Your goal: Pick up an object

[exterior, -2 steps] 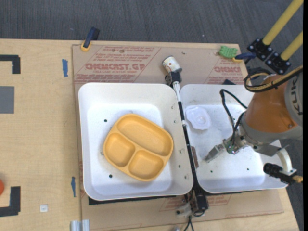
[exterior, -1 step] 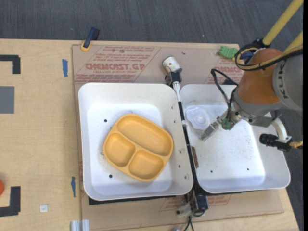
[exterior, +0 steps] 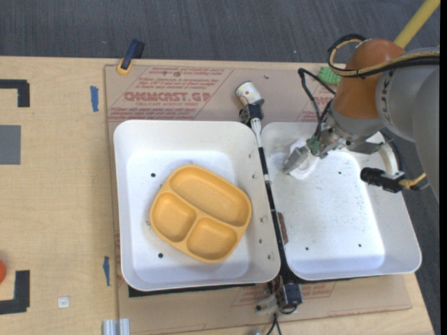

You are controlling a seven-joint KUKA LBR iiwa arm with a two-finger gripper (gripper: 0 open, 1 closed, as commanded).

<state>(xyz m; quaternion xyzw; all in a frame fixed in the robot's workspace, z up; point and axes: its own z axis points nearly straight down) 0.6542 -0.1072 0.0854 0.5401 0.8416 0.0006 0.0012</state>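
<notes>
Gripper (exterior: 297, 160) first: mine hangs low over the far left corner of the right bin (exterior: 349, 253), tips against a pale scrap (exterior: 302, 171) on the floor there, and whether anything sits between them I cannot tell. Going left to right, the left bin (exterior: 133, 187) holds a yellow divided tray (exterior: 201, 212), the one clear object, well apart from my gripper. I judge I am still at the reaching step; next I must cross over the divider, settle onto the tray's rim and close firmly.
</notes>
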